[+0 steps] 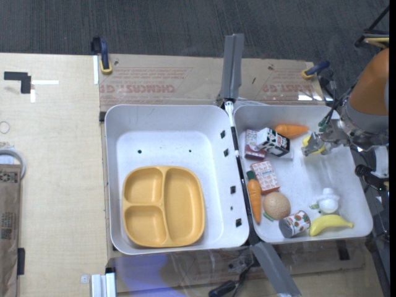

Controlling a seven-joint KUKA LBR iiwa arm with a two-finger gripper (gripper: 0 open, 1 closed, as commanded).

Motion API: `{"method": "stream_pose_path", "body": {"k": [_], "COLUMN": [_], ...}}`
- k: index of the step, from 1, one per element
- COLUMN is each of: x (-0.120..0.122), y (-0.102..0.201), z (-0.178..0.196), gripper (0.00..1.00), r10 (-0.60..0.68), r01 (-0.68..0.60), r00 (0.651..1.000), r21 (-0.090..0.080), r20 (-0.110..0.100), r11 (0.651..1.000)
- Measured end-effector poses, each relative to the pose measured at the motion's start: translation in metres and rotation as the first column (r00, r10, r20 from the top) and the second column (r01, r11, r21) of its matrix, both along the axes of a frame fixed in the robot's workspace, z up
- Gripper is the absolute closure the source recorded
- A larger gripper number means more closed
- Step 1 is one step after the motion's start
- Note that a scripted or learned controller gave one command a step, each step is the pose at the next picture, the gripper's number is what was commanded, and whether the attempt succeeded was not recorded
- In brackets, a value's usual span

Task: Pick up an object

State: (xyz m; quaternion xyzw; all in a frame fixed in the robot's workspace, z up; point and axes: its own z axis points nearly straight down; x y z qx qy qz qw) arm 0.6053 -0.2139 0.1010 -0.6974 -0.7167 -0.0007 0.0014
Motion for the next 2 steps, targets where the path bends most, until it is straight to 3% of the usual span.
{"method": "stream_pose_path", "body": {"k": [1, 2], "x": [0.015, 0.050], "y": [0.056, 0.065], "z": [0.094, 0.108], "gripper": [1.00, 1.00], "r10": [-0.101, -0.270], "r01": [0.101, 0.270], "r00": [0.995, 0.963], "r21": [-0.004, -0.005], "r20": [0.001, -0.001], "r11": [0.995, 0.963]}}
